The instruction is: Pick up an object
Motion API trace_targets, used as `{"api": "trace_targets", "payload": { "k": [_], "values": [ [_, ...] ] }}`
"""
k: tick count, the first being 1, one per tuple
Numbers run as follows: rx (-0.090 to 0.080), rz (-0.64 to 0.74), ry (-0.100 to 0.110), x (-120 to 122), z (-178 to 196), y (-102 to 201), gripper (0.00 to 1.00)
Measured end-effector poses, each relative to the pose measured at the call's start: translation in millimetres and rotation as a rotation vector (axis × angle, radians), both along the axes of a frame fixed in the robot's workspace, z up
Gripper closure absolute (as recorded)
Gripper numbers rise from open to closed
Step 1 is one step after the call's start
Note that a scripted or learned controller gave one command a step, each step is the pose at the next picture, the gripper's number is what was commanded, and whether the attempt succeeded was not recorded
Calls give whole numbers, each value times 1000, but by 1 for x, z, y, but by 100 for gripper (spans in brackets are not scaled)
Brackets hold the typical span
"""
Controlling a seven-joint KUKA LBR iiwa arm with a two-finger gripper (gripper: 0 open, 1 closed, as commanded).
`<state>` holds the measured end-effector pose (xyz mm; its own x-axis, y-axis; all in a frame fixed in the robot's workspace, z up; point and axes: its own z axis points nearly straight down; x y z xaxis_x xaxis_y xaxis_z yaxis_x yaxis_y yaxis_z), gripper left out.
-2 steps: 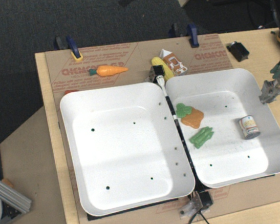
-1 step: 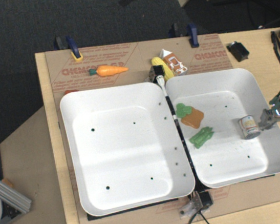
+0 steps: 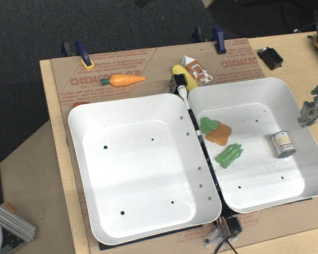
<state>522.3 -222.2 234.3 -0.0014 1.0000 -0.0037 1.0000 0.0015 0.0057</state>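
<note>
The right bin [image 3: 283,91] holds a small silver can [image 3: 283,143] lying on its side near the right wall. Toward that bin's left side lie an orange block [image 3: 219,135] with a green leafy piece [image 3: 208,125] touching its upper left, and a green pea pod [image 3: 229,155] just below them. My gripper [image 3: 314,110] is a small grey metal shape at the view's right edge, just outside the right bin's right rim and above-right of the can. Nothing shows between it and any object.
The left bin [image 3: 88,121] stands beside the right one. Behind the bins on the cardboard lie a toy carrot [image 3: 124,80], a banana [image 3: 179,73] and a small box [image 3: 197,72]. Two blue clamps [image 3: 84,56] hold the board's far edge. A black block [image 3: 269,57] lies at the back right.
</note>
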Motion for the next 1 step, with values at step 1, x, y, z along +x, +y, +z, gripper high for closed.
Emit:
{"api": "trace_targets", "payload": {
  "k": [1],
  "values": [
    [6, -3, 9, -45, -41, -1, 100]
  ]
}}
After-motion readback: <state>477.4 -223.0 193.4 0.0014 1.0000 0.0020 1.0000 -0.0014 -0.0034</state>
